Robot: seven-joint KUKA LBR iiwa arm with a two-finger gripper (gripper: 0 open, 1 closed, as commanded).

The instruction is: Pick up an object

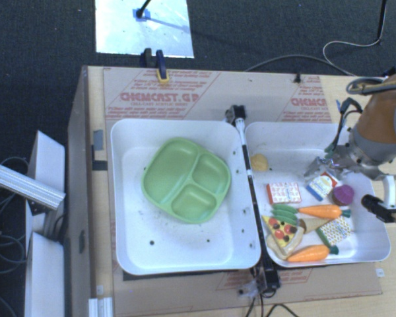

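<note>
The right bin (297, 144) holds several toy foods. Among them are a yellow round piece (259, 162), a red-and-white box (284, 192), a blue-and-white packet (321, 186), a purple piece (344, 194), two carrots (322, 211) (308, 253), green beans (285, 212), a pizza slice (282, 230) and a speckled cracker (335, 230). My gripper (325, 166) reaches in from the right and hangs low over the bin's right half, just above the blue-and-white packet. The arm's wrist covers much of it.
A green divided plate (187, 187) lies in the left bin (135, 243). A ridge with a clamp (237, 115) separates the two bins. A black part on the arm (381, 209) juts over the right bin's edge. Cables run behind the bench.
</note>
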